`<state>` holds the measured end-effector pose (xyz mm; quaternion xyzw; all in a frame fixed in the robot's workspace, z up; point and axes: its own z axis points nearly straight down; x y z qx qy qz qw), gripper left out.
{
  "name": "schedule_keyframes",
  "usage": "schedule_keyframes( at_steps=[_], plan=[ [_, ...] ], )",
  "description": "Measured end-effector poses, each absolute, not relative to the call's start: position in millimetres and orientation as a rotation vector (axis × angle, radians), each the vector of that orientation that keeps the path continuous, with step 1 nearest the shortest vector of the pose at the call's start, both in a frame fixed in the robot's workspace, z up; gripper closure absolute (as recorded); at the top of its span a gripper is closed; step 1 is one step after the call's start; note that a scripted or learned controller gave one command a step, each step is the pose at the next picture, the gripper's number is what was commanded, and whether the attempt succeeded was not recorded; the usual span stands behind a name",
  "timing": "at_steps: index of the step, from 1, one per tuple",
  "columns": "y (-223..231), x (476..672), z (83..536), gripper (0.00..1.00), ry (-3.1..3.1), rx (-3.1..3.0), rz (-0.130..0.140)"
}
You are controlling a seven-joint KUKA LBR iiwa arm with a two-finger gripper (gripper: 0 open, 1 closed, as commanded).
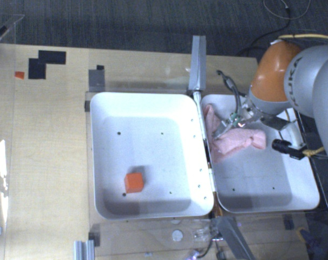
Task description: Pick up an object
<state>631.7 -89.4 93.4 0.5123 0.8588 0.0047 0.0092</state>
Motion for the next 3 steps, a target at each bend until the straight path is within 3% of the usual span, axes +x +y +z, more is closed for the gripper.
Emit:
schedule_keyframes(
  at_steps=[1,2,3],
  plan=[
    [-119.9,588.8,93.4,0.00,2.683,1.598,0.012],
    [-117.5,592.3,106.3,1.00,2.679,1.591,0.020],
    [-74.5,662.5,187.7,1.00,2.733,1.529,0.008]
  ],
)
